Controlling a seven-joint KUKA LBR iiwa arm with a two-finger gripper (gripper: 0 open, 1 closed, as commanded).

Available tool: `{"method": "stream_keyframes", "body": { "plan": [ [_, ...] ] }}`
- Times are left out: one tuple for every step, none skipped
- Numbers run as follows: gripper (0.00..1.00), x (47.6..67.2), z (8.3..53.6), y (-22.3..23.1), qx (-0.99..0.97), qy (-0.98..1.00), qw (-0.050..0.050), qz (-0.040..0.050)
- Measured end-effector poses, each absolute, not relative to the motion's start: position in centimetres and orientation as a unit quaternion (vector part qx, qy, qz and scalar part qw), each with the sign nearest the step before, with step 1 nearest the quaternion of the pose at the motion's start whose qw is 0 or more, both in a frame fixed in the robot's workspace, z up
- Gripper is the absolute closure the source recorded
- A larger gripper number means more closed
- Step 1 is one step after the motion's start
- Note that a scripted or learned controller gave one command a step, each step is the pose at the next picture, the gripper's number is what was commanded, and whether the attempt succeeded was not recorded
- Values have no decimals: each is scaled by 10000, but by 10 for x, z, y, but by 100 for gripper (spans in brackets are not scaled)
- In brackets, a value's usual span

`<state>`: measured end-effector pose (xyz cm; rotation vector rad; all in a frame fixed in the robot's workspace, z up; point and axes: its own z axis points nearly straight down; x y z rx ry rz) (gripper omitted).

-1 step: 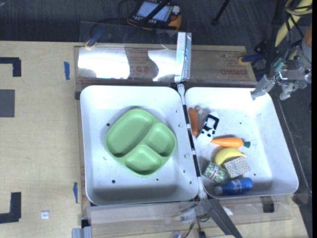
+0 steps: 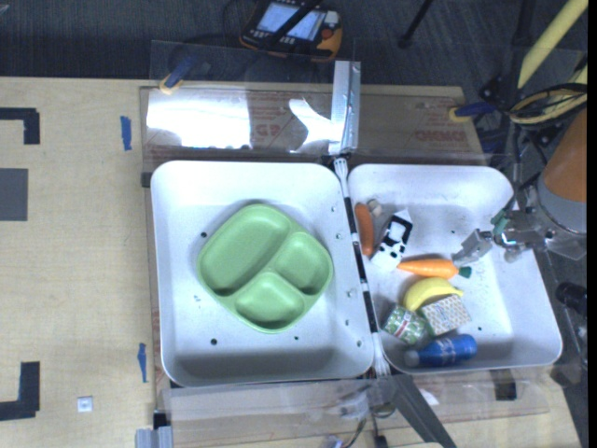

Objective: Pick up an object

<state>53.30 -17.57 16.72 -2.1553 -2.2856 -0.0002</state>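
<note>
The right bin (image 2: 522, 334) holds several small items. An orange carrot (image 2: 429, 268) lies across its middle, with a yellow banana (image 2: 429, 293) just in front of it. A blue bottle (image 2: 446, 350) lies by the near wall, next to a green patterned can (image 2: 403, 325) and a checkered packet (image 2: 449, 314). A second, darker orange piece (image 2: 365, 230) rests along the left wall beside a black-and-white card (image 2: 396, 235). My gripper (image 2: 476, 247) hangs low over the bin, just right of the carrot's tip, and nothing is seen held in it.
The left bin (image 2: 177, 213) carries a green divided plate (image 2: 266, 266). A metal divider (image 2: 359, 269) separates the two bins. The arm's wrist (image 2: 536, 227) reaches in over the right bin's right rim. Cables and stands sit beyond the bench at the back right.
</note>
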Motion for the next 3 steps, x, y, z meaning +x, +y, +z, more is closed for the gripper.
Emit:
{"method": "stream_keyframes", "body": {
  "plan": [
    [0, 530, 95, -159, -6608, -7505, -17, -11],
    [100, 530, 104, -160, -6615, -7499, -24, -14],
    [100, 490, 196, -140, -6331, -7741, -4, -3]
  ]
}}
